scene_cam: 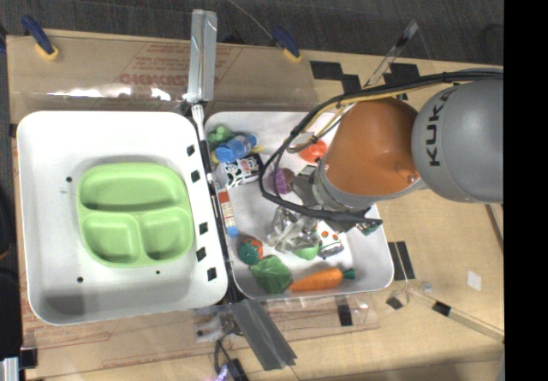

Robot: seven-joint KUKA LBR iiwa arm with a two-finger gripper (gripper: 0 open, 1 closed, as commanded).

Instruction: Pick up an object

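Arm is low over the right bin (377, 261), orange band covering that bin's far right part. Gripper (291, 232) sits down among the clutter near the middle of the bin floor; metal fingers point toward the bin's near edge. Cannot tell whether they are spread or closed: the linkage blurs into the small items under it. Nothing visibly pinched.

Risks from here:
- Objects are packed tight along the near edge. Closing here may catch two items, or only an edge of one, and the piece would slip out on the lift.
- The green leafy toy (271, 273) looks soft and irregular; fingers could fold it rather than hold it.
- The toy carrot (318, 281) is round and tapered and lies against the near wall; a push from above would probably roll it or jam it there.
- Black cables looped by the wrist hang near the bin's far items and could drag them.

Candidate positions relative to gripper: a small white-and-green piece (328, 242) lies just beside the fingertips, toward the right wall. Leafy toy and a small red-and-green item (249, 251) sit just nearer the near-left corner. Carrot lies beyond the fingertips, along the near edge. Blue items (231, 148) occupy the far-left corner, well apart. Left bin (43, 199) carries a green divided tray (134, 212).
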